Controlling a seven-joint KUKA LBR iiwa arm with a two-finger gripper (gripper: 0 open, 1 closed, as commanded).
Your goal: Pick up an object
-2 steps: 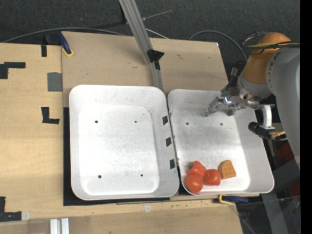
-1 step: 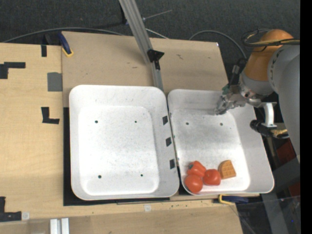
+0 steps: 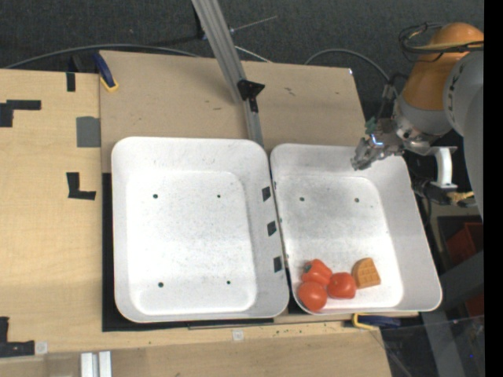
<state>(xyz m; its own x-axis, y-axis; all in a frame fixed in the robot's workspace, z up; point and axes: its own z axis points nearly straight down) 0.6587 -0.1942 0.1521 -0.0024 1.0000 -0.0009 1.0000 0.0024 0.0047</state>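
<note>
I see the end effector [image 3: 365, 157] over the right bin's [image 3: 393, 210] far rim, grip state unclear, red pieces [image 3: 322, 283] and tan block [image 3: 365, 272] near front.

- Three small red tomato-like pieces [image 3: 322, 283] lie clustered and touching one another in the near part of my right bin [image 3: 393, 210], close to its near wall.
- A small tan, waffle-like block [image 3: 365, 273] lies just to their right, touching or nearly touching the nearest red piece, flat on the bin floor.
</note>
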